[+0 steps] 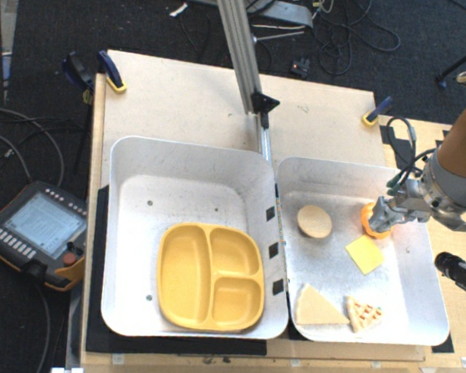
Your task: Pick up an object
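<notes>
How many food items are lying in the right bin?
5: a round cookie at upper left, an orange piece under the gripper, a yellow square mid-bin, a wedge and a waffle piece near the front.

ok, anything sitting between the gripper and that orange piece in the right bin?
Nothing visible. The gripper is right over the orange piece, partly covering it. The round tan disc and the yellow square lie apart from it on the right bin floor, off to the sides.
</notes>
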Controlling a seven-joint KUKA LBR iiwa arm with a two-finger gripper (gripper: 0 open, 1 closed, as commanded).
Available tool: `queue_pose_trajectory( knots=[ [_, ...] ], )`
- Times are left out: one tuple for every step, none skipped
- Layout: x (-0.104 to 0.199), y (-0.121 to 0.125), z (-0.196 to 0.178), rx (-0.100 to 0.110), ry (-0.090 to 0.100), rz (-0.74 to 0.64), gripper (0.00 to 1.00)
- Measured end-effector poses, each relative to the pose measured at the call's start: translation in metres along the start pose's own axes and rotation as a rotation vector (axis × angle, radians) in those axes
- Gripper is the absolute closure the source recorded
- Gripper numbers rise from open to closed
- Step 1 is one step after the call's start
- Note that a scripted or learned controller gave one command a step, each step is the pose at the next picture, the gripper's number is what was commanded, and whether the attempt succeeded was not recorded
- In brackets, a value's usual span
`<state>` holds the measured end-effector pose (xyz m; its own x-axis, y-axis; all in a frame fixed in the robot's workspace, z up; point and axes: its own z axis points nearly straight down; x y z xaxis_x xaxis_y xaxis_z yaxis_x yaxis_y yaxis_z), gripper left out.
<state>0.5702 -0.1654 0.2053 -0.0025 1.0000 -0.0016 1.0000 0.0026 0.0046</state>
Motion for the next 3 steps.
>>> queue_pose_trajectory(
  knots=[
    [0.05, 0.008, 0.004, 0.005, 0.003, -0.005, 1.0],
    [0.104, 0.011, 0.007, 0.006, 0.004, -0.006, 1.0],
    [0.15, 0.009, -0.005, 0.004, 0.004, -0.005, 1.0]
  ],
)
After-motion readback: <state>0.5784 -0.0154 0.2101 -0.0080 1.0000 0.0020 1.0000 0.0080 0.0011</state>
